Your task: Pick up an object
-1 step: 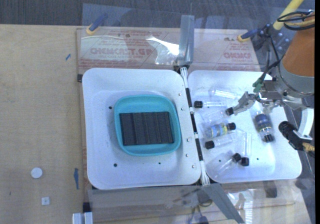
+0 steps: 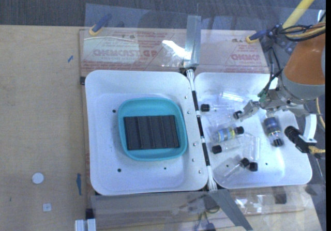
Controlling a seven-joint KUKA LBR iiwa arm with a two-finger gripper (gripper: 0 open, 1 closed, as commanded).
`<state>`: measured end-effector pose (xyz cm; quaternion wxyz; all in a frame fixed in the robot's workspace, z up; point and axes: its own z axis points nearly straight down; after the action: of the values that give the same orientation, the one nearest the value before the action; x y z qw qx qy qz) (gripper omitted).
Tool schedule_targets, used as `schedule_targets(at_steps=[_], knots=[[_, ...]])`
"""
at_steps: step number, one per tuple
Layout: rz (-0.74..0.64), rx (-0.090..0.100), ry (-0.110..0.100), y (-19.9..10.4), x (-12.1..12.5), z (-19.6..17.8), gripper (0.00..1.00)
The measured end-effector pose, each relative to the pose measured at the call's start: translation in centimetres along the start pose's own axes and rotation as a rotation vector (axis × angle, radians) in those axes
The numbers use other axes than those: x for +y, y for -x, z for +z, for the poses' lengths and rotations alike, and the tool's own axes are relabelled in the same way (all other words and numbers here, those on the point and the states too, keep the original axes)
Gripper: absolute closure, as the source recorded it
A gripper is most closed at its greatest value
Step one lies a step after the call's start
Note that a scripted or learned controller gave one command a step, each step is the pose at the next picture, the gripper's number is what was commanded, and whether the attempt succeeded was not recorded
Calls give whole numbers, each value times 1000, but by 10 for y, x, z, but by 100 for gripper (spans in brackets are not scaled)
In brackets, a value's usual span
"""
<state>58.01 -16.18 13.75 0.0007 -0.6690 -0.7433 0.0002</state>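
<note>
Several small clear vials (image 2: pixel 227 134) lie left of the end effector (image 2: pixel 260 105), light and slippery; grip mid-body. Its opening cannot be told.

Grey arm (image 2: pixel 305 88) with an orange band, black cables, metallic tool (image 2: pixel 257 107).

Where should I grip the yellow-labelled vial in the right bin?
Grip the vial across its labelled middle, from straight above. It lies flat, its black cap pointing right, so the jaws should close across its width. Neighbouring clear vials lie close, so clearance looks tight.
</note>
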Motion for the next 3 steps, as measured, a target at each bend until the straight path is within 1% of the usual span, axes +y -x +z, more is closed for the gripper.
schedule_targets(at_steps=[1,2,3], knots=[[-204,2,10,42,-5,25,0],[-215,-4,27,54,-15,27,0],[-308,1,15,55,4,49,0]])
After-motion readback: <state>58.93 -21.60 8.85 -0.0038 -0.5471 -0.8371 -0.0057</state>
